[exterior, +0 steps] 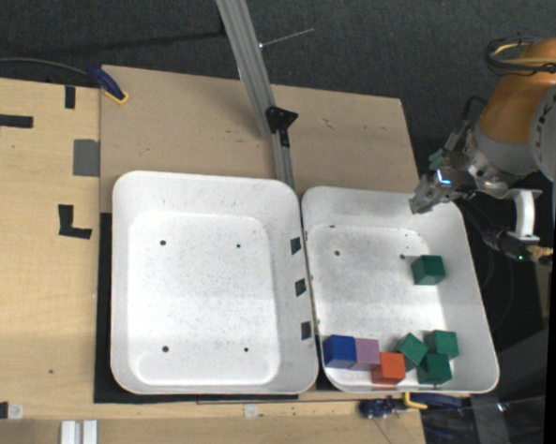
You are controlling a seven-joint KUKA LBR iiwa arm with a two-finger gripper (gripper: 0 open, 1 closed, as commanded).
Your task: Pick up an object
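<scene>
The right bin [371, 241] holds several small blocks. A lone green cube [428, 270] lies near its right wall. Along its near edge sit a blue cube [340, 351], a purple block [367, 351], an orange block [390, 367] and three green blocks [431, 353] clustered at the corner. My gripper [427, 196] hangs over the bin's far right corner, well above and beyond the lone green cube. I see nothing between its tips.
The left bin [204, 278] lies beside the right one. A slanted metal pole [254, 69] runs from the top down to the gap between the bins. The wooden bench [32, 248] stretches to the left.
</scene>
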